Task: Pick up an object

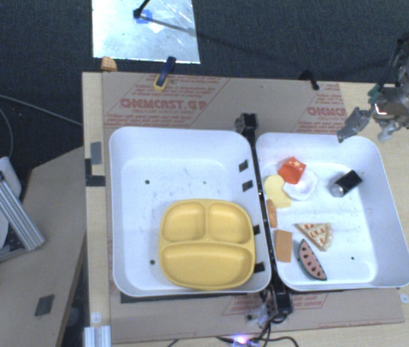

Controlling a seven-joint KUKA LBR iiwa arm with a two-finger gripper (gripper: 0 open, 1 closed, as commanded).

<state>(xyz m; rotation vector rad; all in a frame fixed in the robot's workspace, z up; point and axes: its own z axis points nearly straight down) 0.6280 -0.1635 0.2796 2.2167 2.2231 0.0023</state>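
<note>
- Gripper (pixel 369 123) above right bin's (pixel 389 194) far rim, fingers spread wide, nothing between them.
- Right bin holds red block (pixel 292 170), black cylinder (pixel 345 183), yellow piece (pixel 274 192), toast (pixel 315 233), watermelon slice (pixel 311 259), orange strip (pixel 283 245).
- Left bin (pixel 132 194) holds yellow tray (pixel 207 243).

Open floor right of black cylinder (pixel 345 183)

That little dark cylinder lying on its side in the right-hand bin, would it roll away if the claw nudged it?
Probably. The small dark cylinder with a silvery end lies on its side on the smooth floor of the shallow white right bin, so a sideways push would likely roll it. It looks rigid and light. Its round body might slip between fingers.
</note>
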